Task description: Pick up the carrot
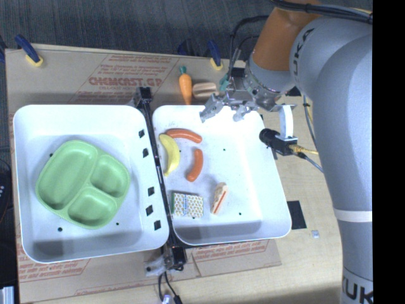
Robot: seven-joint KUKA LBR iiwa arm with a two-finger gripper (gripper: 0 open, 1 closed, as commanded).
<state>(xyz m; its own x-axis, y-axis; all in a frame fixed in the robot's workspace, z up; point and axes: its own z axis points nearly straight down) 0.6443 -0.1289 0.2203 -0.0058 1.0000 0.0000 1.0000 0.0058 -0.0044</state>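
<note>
1. Carrot (185,87) sits outside the bins, on the cardboard just past the far rim of the right bin (273,189), near that bin's far-left corner. Upright-ish, green top pointing away.
2. Some tan, rounded item (204,90) lies right beside the carrot, on its right; can't tell what it is.
3. Gripper (224,109) hangs over the right bin's far edge, to the right of the carrot, fingers spread apart with nothing between them.
4. Inside the right bin: two sausages (183,134) (195,164), a banana (169,152), a sandwich wedge (219,198), and a small patterned packet (188,205).
5. Left of the right bin, the left bin (25,170) has a green divided plate (82,182).
</note>
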